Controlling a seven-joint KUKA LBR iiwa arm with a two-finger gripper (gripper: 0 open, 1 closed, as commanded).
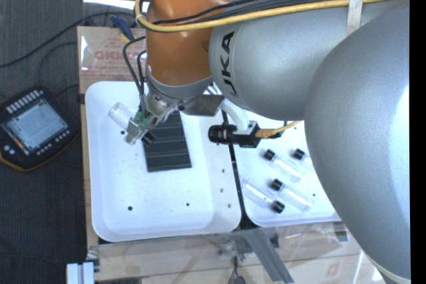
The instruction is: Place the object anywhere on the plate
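A dark ribbed plate [169, 148] lies flat in the left bin [113, 209], near its middle. My gripper [136, 130] hangs below the orange wrist band, just off the plate's upper left corner. A clear plastic tube [120, 114] sticks out to the upper left from between its fingers, and what looks like the tube's black cap shows on the other side, at the plate's corner. The gripper is shut on this tube. The tube is over the white bin floor beside the plate, not on the plate.
The right bin [256, 213] holds several clear tubes with black caps [287, 195]. A black cylindrical part [226, 135] juts from the arm over the divide between the bins. The grey arm covers the right bin's far side. A pendant [33, 126] lies on the floor at left.
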